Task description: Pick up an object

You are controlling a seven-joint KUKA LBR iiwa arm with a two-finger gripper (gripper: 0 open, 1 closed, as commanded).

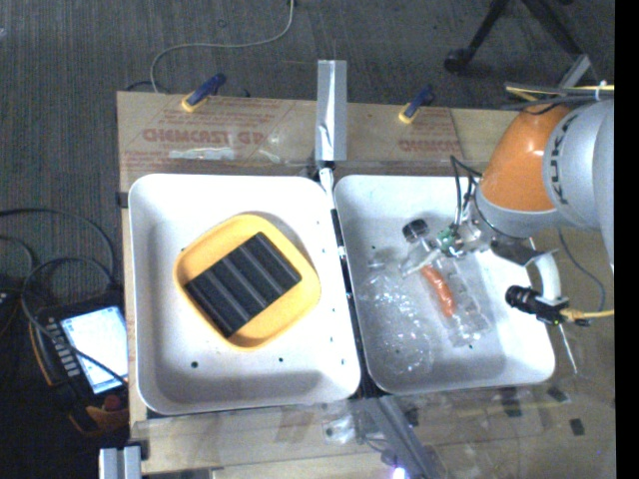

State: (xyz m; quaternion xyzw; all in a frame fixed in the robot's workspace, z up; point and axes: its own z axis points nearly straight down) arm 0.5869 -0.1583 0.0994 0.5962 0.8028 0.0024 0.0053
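Left bin (160,367): at the left and centre of the frame, it held one yellow tray (249,280) with a black ribbed insert, lying flat and turned at a slant.
Right bin (519,362): just beside the left one, it held an orange item (437,289) near its middle, clear plastic packaging (394,317) around and under that item, and a small dark cap-like piece (414,231) toward its upper part.
Gripper (449,239): in the upper part of the right bin, just above the orange item; whether its fingers stood apart or together could not be told, and nothing was seen between them.
Arm (559,173): at the right edge of the frame, reaching in over the right bin.
Surface (200,138): a brown board behind both bins, with two blue clamps.
Risk: the clear packaging looked thin and slippery, so the fingers would likely pinch film alone or skid off it, leaving the orange item in the bin.
Second risk: a descent this close to the clutter could push the pieces aside rather than catch one.
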